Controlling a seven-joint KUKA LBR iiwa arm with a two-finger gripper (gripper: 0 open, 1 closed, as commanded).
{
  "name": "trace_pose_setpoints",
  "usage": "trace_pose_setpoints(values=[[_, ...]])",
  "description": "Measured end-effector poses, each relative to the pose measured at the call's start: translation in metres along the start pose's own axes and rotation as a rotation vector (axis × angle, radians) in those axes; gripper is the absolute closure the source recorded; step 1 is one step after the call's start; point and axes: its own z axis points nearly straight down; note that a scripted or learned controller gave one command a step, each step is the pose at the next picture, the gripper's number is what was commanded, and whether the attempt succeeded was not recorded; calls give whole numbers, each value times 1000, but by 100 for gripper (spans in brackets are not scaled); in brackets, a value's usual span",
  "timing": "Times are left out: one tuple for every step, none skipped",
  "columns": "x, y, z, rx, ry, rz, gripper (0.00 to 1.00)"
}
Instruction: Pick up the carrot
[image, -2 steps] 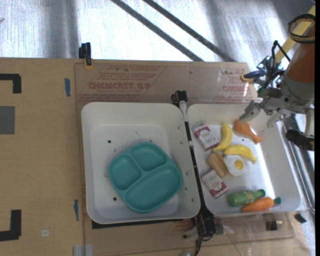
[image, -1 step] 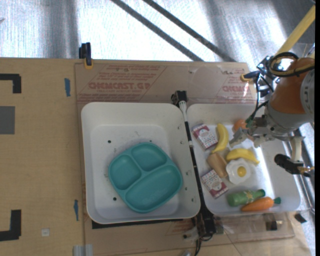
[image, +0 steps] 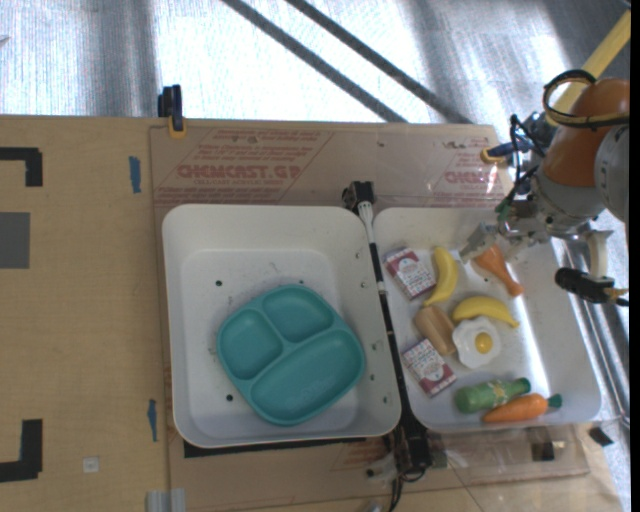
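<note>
Where the right bin's lower edge runs, toward the lower right of the frame, the entries begin.

Carrot: carrot (image: 517, 408), orange with a green tip pointing right, lying nearly flat along the bottom wall of the right bin (image: 575, 385).
Nearest neighbour: green bottle (image: 490, 393), lying on its side, touching the carrot just above it.
Fried egg: toy fried egg (image: 477, 342), white with yellow yolk, near the bin's centre, above the bottle.
Bananas: one banana (image: 486, 309) just above the egg; a second banana (image: 444, 275) further up and left, standing more upright.
Bread roll: tan bread roll (image: 435, 325), left of the egg.
Packets: red-and-white packet (image: 407, 272) in the bin's upper left; a second packet (image: 428, 366) in its lower left.
Orange piece: orange wedge-shaped item (image: 497, 269) in the upper part of the bin, beside the gripper, well apart from the carrot.
Gripper: gripper (image: 503, 238) at the upper right of the frame, over the bin's top edge; whether it is open or closed cannot be told.
Left bin: left bin (image: 190, 300) holds a teal divided plate (image: 290, 352), three compartments.
Bench: cardboard-covered bench (image: 80, 300) to the left.
</note>
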Motion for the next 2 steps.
trace_pose_setpoints(values=[[-3, 3, -13, -17, -18, -4, 100], [43, 4, 1, -19, -26, 478, 100]])
